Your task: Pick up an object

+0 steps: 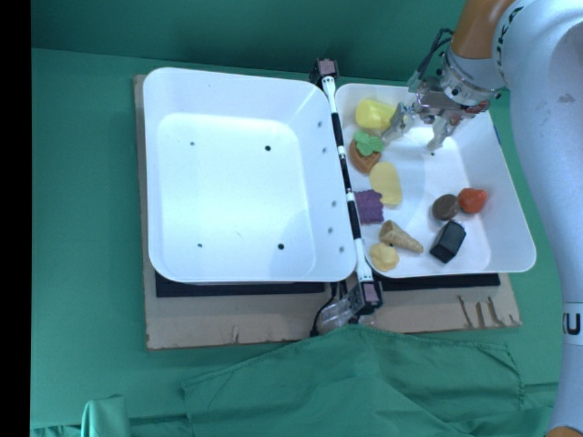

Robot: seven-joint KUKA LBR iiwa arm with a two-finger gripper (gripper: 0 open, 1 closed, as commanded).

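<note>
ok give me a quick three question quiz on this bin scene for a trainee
1. True or false: the end effector hangs over the right bin.
2. Which toy lies nearest the end effector? A) black block B) yellow pepper C) purple grapes
3. Fill in: the ice cream cone lies in the ____ bin.

Key: 1 true; 2 B; 3 right

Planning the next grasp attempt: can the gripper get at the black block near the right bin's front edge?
Probably yes. The black block lies apart from its neighbours, nothing covers it, and the open gripper hangs over the same bin.
</note>
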